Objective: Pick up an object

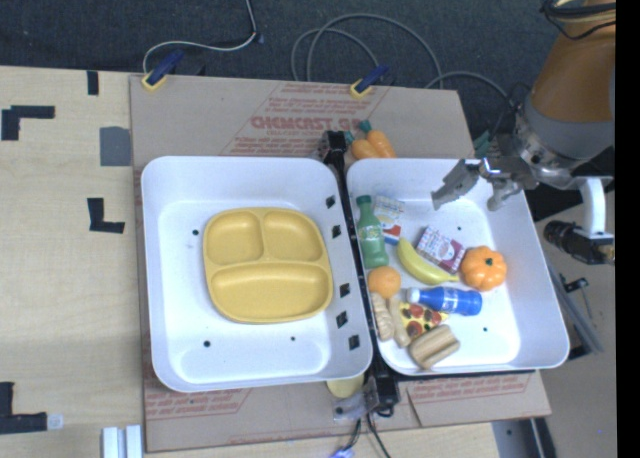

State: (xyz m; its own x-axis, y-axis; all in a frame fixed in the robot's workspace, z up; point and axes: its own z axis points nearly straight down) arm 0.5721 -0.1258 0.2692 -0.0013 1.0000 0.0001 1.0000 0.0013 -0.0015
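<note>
The gripper (478,186) hangs over the far right part of the right bin (530,346), its two fingers spread wide with nothing between them. Below and to the near side the toys lie in a tight cluster: a green bottle (370,234) along the bin's left wall, a banana (424,264) beside it, a red-and-white packet (440,247) just right of the banana, a small pumpkin (483,267) at the right end, a blue bottle (449,300) nearer still, then a pizza slice (418,320) and a hot dog (433,346) at the near edge. The left bin (170,346) carries a yellow divided plate (267,264). For a clean pick, the pumpkin looks the best choice: it stands proud of its neighbours and has bare floor on its right. The fingers should come straight down with one on each side of it, turned so neither lands on the packet or the blue bottle, and close only once low enough to get round its widest part. A round, smooth body may squirt out if pinched too high.
</note>
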